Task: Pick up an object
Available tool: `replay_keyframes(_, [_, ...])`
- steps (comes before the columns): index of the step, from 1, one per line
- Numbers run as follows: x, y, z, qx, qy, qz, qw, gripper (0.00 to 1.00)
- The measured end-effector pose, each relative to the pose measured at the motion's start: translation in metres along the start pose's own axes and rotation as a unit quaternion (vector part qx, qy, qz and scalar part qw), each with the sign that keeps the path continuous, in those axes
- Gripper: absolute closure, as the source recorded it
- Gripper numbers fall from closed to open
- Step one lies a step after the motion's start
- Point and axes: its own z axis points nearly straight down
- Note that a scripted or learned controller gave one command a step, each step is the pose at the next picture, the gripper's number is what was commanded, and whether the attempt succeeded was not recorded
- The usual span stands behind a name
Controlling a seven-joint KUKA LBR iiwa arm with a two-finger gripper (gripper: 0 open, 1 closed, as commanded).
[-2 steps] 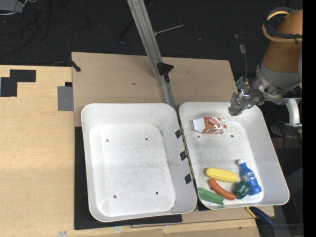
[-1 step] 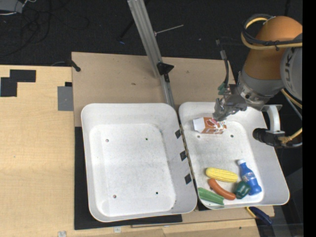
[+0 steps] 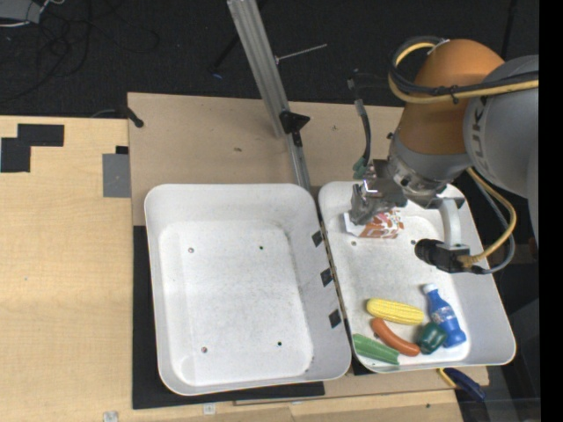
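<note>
Gripper (image 3: 368, 202) is down in the right bin (image 3: 488, 323), at its far-left corner. Directly beside the fingertips, on the side toward the arm, lies a red-and-white packet (image 3: 383, 227); it looks like the likely target. I can't tell whether the fingers are released or clenched, the gripper body hides the gap, and nothing is visibly pinched between them.

To do this step well, I'd judge:
- centre the fingers over the packet rather than its edge; right now they sit at its far-left margin, close to the bin wall
- the packet looks flat and thin, so a straight vertical pinch may slide off. Press low and close across the narrower side
- keep clear of the bin wall, just beyond the fingers on the side away from the arm (little room to spread there)
- lift slowly and confirm that something comes up

Other candidates sit well away from the fingers, toward the near edge of the same bin: yellow corn (image 3: 395, 310), blue bottle (image 3: 444, 316), orange-red carrot (image 3: 395, 337), green pod (image 3: 376, 349). They are clustered and touching, so harder to isolate.

Arm pose: it reaches in from the right, orange band (image 3: 449, 86) high above the wrist, wrist pointing roughly straight down with a slight lean toward the left bin (image 3: 167, 209).
</note>
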Motion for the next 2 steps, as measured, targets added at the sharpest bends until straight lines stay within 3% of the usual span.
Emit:
replay_keyframes(1, [0.051, 0.005, 0.007, 0.000, 0.000, 0.000, 1.0000, 1.00])
replay_keyframes(2, [0.101, -0.009, 0.012, 0.000, -0.001, 0.000, 1.0000, 1.00])
